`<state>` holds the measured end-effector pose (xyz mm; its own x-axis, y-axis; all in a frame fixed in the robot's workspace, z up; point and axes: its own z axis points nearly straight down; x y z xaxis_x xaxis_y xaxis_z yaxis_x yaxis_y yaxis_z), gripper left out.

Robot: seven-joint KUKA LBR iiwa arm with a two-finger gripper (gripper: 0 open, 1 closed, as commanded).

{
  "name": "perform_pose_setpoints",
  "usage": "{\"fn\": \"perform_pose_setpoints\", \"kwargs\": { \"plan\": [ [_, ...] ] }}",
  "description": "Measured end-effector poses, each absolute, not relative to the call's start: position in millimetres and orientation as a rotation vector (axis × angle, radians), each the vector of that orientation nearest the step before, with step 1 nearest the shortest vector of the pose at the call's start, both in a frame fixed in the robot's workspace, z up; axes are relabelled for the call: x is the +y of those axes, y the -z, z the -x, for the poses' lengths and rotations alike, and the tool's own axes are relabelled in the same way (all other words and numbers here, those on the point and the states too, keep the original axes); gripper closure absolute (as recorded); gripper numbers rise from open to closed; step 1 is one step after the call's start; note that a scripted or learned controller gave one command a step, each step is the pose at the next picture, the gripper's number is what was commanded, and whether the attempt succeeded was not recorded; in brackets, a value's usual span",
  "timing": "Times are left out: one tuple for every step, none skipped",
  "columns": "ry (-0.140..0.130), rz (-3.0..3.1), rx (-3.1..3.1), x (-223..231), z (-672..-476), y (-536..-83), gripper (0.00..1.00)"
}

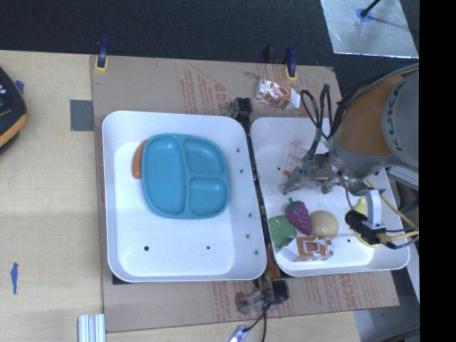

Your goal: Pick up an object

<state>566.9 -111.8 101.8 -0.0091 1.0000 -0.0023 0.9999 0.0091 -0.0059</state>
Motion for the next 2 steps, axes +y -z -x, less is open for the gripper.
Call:
{"fn": "perform_pose_setpoints", "kwargs": {
  "plan": [
    [-0.002,2.216,-2.225,-129.1,-630.8,-92.0,0.0],
    [-0.003,2.212,-2.227,-129.4,-630.9,-102.3,1.0]
  ]
}}
